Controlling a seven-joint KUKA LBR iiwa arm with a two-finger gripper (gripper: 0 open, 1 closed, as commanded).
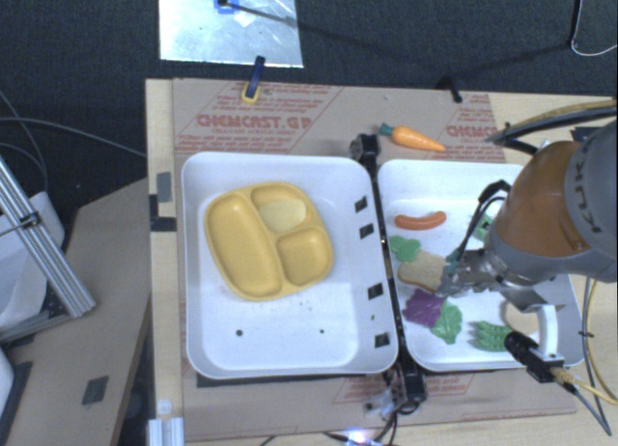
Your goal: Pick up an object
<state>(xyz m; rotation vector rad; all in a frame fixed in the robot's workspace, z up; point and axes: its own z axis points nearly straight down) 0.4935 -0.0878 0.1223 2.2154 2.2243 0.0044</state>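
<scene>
Over the right bin (541, 172), near its left wall, the gripper (452, 278) hangs low above a cluster of toy food. Just beneath and to its left lies a tan piece (421, 270), long axis running roughly across the bin from the left wall toward the gripper, its right end hidden under the wrist. A purple piece (422, 308) and a green sprig (447, 322) sit just below that, toward the bin's front edge; a red sausage (420, 221) lies further back, a second green piece (491, 337) near the front. Whether the gripper is open or closed I cannot tell; the arm's bulk covers it. My guess is the tan piece is the target, being nearest. A yellow tray (267, 239) sits in the left bin (290, 348); a carrot (411, 137) lies on the bench behind the bins.
</scene>
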